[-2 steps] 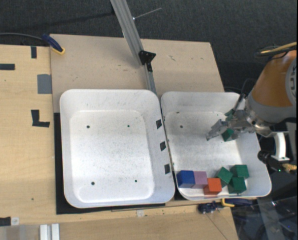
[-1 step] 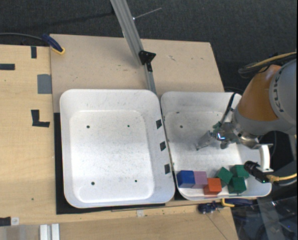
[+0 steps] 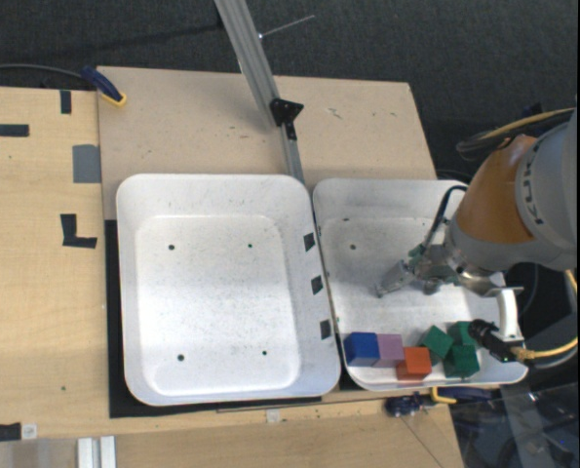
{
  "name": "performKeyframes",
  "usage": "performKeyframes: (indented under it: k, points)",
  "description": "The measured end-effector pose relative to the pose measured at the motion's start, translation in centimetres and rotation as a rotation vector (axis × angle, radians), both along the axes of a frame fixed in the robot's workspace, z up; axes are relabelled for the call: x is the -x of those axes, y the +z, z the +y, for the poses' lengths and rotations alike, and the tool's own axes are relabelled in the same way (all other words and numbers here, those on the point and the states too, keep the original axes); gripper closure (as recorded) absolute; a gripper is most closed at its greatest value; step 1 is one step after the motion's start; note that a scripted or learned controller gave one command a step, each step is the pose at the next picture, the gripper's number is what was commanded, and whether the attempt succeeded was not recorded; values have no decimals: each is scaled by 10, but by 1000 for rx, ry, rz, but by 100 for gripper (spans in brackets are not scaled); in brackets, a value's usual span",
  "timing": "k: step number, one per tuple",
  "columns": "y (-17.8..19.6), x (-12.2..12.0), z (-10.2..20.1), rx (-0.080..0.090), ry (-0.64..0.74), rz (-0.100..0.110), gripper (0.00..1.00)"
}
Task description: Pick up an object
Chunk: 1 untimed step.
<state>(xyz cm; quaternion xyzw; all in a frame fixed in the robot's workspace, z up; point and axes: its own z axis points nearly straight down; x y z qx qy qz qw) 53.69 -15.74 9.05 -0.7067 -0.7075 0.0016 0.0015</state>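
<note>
Several small blocks lie along the front edge of the right bin [image 3: 367,188]: a blue cube [image 3: 362,347], a pale purple block [image 3: 391,346], an orange block [image 3: 415,362] and two green blocks [image 3: 438,339] [image 3: 462,359]. My gripper [image 3: 395,281] hangs low over the middle of the right bin, behind the blocks and apart from them. It points left, and nothing is visible in it. The grey arm with its orange band [image 3: 489,208] reaches in from the right.
The left bin [image 3: 126,208] sits beside the right one. A slanted metal rail [image 3: 246,37] with a black clamp [image 3: 286,112] ends at the bins' back edge. A blue and yellow tool [image 3: 105,85] lies at the bench's far left.
</note>
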Motion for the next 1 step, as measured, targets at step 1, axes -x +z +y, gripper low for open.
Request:
performKeyframes:
  k: [1]
  points:
    - [10, 0, 1, -2, 2, -1, 100]
